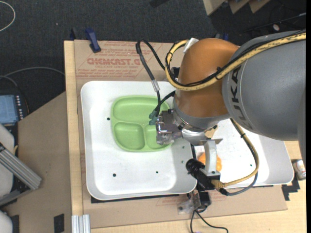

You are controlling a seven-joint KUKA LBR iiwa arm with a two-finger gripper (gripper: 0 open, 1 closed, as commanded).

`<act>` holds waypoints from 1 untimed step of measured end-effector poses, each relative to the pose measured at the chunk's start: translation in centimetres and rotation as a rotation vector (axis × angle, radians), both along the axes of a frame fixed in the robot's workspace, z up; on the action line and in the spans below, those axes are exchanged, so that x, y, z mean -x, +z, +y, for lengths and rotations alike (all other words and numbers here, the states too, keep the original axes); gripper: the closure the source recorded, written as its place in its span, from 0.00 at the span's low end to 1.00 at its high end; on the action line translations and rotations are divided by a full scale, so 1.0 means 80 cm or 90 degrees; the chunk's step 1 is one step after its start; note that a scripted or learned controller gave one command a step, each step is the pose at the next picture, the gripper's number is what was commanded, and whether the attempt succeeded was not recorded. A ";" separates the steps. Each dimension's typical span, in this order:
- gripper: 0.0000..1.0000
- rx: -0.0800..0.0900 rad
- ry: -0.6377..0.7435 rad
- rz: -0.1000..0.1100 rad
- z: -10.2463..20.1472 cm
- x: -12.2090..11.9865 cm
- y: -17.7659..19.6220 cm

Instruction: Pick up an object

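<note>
A light green divided plate point(132, 122) lies in the left white bin point(99, 169), toward its back right. The arm's wrist, with its orange band point(206, 79), hangs over the gap between the two bins. My gripper point(163, 131) is a metallic block low over the plate's right edge; the wrist hides most of it. A small orange object point(214, 162) lies in the right white bin point(269, 164), partly covered by a pale bracket and the arm.
Black and yellow cables point(150, 69) loop around the wrist and over the back of the left bin. A black fitting point(197, 170) sits at the front between the bins. Both bins rest on a brown board point(121, 57).
</note>
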State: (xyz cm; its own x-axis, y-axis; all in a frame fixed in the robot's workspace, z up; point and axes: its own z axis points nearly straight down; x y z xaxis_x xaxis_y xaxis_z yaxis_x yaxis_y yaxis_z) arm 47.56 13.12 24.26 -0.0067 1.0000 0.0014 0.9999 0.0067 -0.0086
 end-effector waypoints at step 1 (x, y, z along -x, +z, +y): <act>1.00 -0.003 0.001 -0.013 0.081 -0.007 0.143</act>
